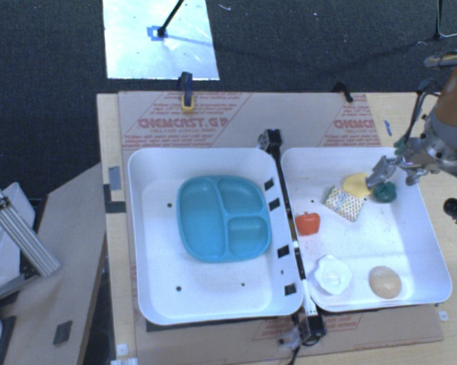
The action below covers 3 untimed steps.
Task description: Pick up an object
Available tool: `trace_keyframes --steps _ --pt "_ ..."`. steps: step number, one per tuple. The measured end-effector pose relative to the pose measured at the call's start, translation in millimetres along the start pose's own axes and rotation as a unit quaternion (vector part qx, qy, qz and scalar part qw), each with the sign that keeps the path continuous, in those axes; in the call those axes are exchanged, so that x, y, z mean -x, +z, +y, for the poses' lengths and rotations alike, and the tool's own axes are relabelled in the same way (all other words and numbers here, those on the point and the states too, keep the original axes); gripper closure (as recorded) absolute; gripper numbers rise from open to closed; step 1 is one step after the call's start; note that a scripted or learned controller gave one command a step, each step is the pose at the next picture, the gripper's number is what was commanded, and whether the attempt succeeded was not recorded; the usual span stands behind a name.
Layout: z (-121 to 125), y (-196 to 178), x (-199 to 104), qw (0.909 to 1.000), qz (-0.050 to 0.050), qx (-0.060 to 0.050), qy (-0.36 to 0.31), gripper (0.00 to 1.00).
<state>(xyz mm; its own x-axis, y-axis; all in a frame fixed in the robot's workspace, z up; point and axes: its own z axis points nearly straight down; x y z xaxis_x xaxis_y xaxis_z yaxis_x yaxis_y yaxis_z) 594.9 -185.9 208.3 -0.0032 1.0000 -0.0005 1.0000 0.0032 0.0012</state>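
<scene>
The right bin (419, 230) holds several small objects. A dark green round piece (385, 193) lies near the bin's far right side, next to a yellow lump (355, 184) and a patterned square packet (343, 204). A red piece with a green stem (307, 224) sits by the divider. A white crumpled object (333, 275) and a beige egg-shaped object (385, 282) rest near the front wall. My gripper (393, 178) reaches in from the right and hangs open just above the green piece, one finger toward the yellow lump. Nothing is held between its fingers.
The left bin (151, 219) bears a blue divided plate (221, 218). Black clips run down the divider (284, 213) between the bins. The arm's grey wrist (447, 142) stands over the right bin's far right corner. A metal rail (15, 225) lies off the bench at left.
</scene>
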Motion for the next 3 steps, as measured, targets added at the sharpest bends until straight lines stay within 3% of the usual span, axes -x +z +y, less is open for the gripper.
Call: trace_keyframes --steps 2,3 --pt "-3.7 105.5 0.0 1.0 0.0 -0.001 0.001 0.0" --pt "-0.5 118.4 0.4 1.0 0.001 0.002 0.001 0.0"
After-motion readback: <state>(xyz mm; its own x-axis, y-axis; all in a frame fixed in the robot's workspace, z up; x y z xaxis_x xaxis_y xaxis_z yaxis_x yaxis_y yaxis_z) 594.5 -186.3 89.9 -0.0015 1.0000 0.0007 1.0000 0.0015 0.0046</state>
